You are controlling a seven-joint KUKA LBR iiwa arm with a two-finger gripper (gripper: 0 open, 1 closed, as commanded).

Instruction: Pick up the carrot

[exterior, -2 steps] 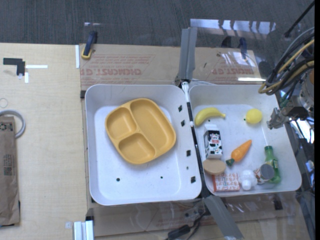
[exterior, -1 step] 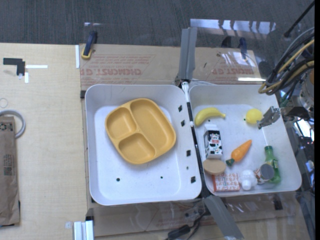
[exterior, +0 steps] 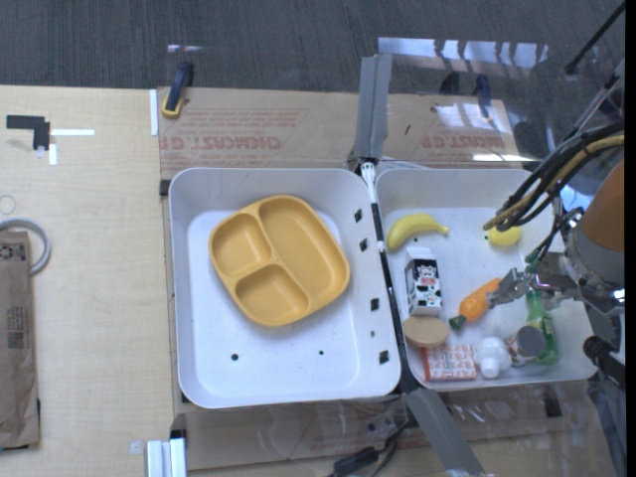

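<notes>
Grey carpet lies beyond the bench, and brown cardboard backs the two white bins. Filling much of the left bin (exterior: 199, 366) is a yellow divided plate (exterior: 279, 258). Over in the right bin (exterior: 452, 192) lies a clutter: a banana (exterior: 414, 229) at the far left, a small milk carton (exterior: 424, 285) below it, a round tan disc (exterior: 425, 331), a red-printed packet (exterior: 452, 363), a white ball (exterior: 491, 356) and a green bottle (exterior: 542, 331). The carrot (exterior: 477, 302) lies at a slant near the middle of this bin, its green top toward the near left. The gripper (exterior: 517, 286) sits just beside the carrot's orange right end, perhaps touching it; whether its jaws are parted or closed cannot be told, and no grasp is visible. By the look of it, the approach is the step in hand. The next move seems to call for the tips to straddle the carrot, close firmly, and lift clear of the bottle and ball nearby.
</notes>
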